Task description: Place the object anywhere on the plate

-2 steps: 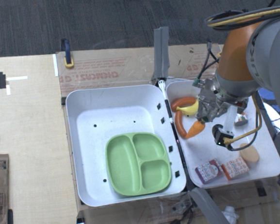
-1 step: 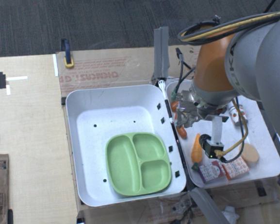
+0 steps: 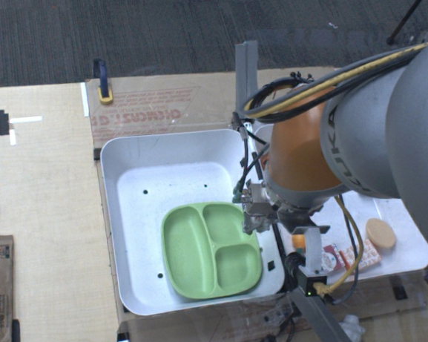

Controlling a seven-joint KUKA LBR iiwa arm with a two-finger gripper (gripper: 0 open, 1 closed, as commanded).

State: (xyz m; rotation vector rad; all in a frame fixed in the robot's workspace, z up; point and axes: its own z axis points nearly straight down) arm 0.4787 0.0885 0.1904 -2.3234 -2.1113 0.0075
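Camera view: we see the jaws (image 3: 253,214) low over the right rim of the green plate (image 3: 206,253) in the left bin (image 3: 123,234); their state we cannot tell. A tan round object (image 3: 380,234) lies in the right bin (image 3: 411,257), well apart from the plate, beside a red-and-white packet (image 3: 341,258).

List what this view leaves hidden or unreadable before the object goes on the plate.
- Gripper: the arm's orange band and wrist cover it from above, so its state is unreadable.
- Right bin: mostly under the arm; a tan round object and a red-and-white packet show at its near side.
- Plate: its right rim is hidden by the wrist.
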